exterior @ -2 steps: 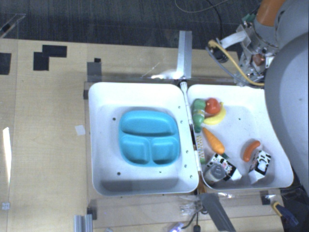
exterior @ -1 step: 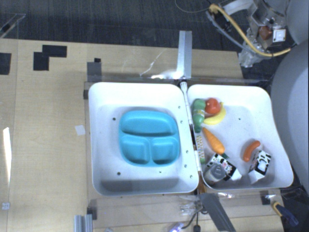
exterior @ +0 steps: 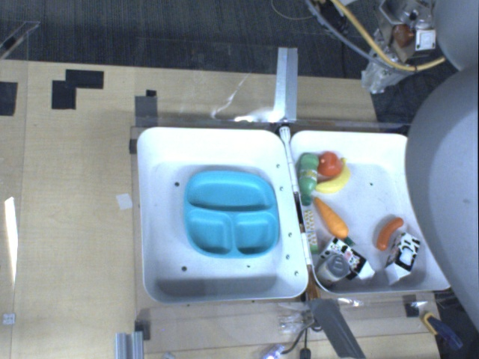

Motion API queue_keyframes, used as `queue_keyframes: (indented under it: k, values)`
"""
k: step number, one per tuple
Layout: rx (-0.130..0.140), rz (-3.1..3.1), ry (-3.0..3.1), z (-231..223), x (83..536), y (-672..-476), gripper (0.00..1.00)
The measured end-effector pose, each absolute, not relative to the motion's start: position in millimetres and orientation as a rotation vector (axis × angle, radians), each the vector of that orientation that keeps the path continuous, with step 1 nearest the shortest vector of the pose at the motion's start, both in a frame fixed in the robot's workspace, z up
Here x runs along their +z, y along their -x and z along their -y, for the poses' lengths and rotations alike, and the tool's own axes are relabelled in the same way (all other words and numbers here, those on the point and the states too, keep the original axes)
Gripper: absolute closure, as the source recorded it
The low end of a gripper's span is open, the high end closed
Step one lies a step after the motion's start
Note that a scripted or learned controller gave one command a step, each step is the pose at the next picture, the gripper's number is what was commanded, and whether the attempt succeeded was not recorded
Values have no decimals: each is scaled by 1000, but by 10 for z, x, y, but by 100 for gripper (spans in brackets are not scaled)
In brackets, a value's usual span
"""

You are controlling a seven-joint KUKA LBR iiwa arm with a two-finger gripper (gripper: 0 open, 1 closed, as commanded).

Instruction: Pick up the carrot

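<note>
The carrot [exterior: 330, 217] is orange and tapered. It lies slantwise on the floor of the right bin [exterior: 374, 189], near that bin's left wall, with its thin end pointing up-left. My gripper [exterior: 378, 75] hangs beyond the bin's far rim at the top right, well apart from the carrot, with yellow cables looping around it. The arm's big grey link [exterior: 449, 178] covers the right side of the right bin.
Just above the carrot sit a green vegetable [exterior: 307, 174], a red fruit [exterior: 328, 163] and a yellow banana [exterior: 334, 182]. An orange-red sausage [exterior: 388, 232] and two black-and-white items [exterior: 344, 260] [exterior: 404, 253] lie near the front. A blue compartment tray [exterior: 230, 212] sits in the left bin [exterior: 157, 200].
</note>
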State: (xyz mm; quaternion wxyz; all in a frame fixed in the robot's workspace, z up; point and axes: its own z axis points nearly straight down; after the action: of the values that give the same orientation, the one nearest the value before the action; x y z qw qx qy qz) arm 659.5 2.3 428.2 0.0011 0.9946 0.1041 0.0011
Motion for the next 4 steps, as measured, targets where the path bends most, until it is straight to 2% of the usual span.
queue_keyframes:
  k: [1, 2, 3, 4]
  values:
    - [4, -322, -3122, -221, 4324, -6650, 100]
    - [-5, -341, -3119, 160, 3980, -6526, 100]
    - [0, -325, -3122, -112, 4283, -6591, 100]
    - [0, -323, -3123, -209, 4323, -6651, 100]
